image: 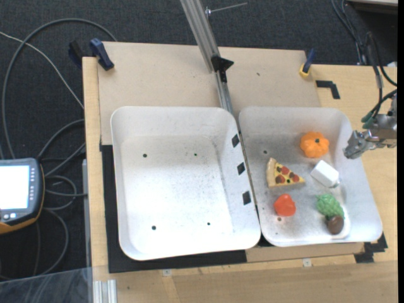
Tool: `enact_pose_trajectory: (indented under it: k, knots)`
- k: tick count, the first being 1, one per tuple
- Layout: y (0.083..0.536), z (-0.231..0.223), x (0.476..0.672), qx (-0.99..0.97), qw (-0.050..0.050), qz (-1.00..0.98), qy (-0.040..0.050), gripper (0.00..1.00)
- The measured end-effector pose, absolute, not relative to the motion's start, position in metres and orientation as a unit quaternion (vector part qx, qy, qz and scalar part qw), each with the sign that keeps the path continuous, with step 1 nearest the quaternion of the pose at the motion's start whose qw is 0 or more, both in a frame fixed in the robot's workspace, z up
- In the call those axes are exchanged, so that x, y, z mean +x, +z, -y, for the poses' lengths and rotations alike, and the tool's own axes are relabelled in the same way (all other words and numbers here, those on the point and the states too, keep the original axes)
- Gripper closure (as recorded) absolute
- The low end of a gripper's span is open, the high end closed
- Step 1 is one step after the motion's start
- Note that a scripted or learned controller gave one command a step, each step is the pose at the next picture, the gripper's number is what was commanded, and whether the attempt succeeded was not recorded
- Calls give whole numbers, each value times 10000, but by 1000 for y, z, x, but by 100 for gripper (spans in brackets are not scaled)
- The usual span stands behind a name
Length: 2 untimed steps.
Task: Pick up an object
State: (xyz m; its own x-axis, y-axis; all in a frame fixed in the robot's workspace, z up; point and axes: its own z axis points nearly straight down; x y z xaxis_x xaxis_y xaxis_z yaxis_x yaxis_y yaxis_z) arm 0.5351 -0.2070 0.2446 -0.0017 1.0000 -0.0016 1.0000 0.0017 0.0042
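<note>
This looks like a robotics lab: a plywood tabletop (164, 74) clamped at its corners, loose cables (38, 55) across dark carpet (38, 5), and a control pendant (19, 191) lying beside it.

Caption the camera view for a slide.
Claw at right bin's edge, near orange toy pumpkin, pizza slice, white block.

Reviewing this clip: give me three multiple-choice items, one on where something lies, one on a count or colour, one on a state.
1. Where is the gripper?
A. at the right bin's right rim
B. over the left bin
C. above the pizza slice

2. How many objects lie in the right bin?
A. three
B. five
C. eight

3. The white block is:
A. held up
B. lying in the bin
C. on the bench

Key: A, it sits at that rim; B, pumpkin, pizza slice, white block, red piece, green-and-brown piece; B, it rests on the bin floor.
</note>
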Motion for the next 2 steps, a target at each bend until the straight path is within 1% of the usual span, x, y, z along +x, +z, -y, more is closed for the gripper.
enact_pose_trajectory:
  k: [1,2]
  knots:
    - [252,154,560,7043,11,-7099,19,100]
    - [258,104,573,7045,5,-7097,17,100]
